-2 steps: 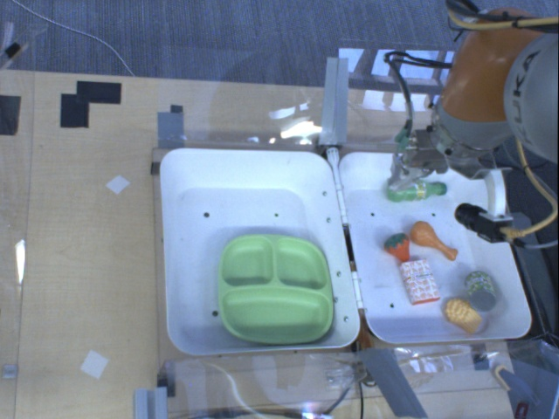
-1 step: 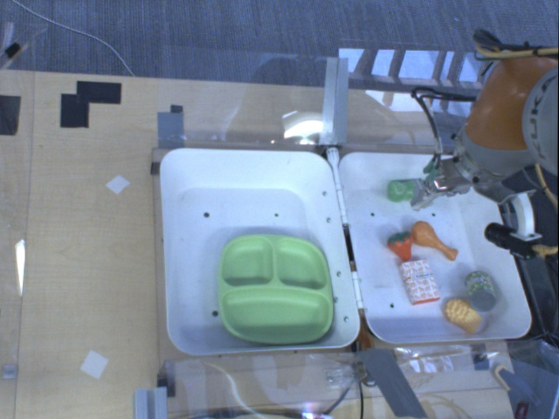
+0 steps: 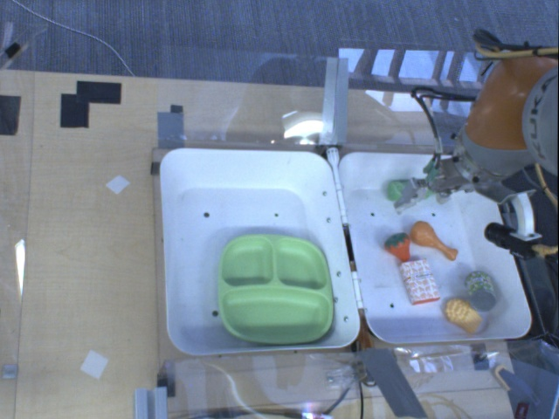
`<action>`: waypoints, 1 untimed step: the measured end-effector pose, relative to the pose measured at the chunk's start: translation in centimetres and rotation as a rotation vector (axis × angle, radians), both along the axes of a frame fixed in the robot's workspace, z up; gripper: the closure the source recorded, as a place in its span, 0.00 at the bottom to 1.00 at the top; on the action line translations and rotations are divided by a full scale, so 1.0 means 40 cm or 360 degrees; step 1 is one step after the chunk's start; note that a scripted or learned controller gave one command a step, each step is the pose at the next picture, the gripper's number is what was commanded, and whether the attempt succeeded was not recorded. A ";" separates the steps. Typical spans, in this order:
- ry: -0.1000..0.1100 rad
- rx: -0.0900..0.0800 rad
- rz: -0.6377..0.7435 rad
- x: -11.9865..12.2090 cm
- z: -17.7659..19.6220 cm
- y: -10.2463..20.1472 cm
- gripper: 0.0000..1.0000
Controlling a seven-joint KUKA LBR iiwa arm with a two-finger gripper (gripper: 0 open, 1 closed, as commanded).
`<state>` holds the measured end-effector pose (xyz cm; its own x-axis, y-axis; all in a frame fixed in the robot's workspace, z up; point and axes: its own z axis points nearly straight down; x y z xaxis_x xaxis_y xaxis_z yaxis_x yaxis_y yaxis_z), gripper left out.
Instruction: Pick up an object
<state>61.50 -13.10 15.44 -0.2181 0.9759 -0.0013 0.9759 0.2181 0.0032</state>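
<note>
Arm (image 3: 511, 112) bent over right bin (image 3: 376, 321); end effector (image 3: 417, 190) beside green object (image 3: 398, 189).

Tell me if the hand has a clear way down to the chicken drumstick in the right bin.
Probably yes: the drumstick lies uncovered just below the hand, though the carrot-like toy sits close beside it.

A pale wooden bench (image 3: 79, 260) fills the left and lower part of the scene, with black block-shaped markings (image 3: 87, 101) near its far left edge and small pale square tags (image 3: 117, 184) scattered on its surface. Beyond the bench's far edge lies blue-grey carpet (image 3: 218, 16), crossed by a thin white cable (image 3: 79, 31). Clear plastic panels (image 3: 253, 112) on metal brackets stand along the far edge, catching a bright glare.
</note>
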 end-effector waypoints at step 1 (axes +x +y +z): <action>-0.0011 -0.0003 0.0356 -0.044 -0.165 -0.031 0.00</action>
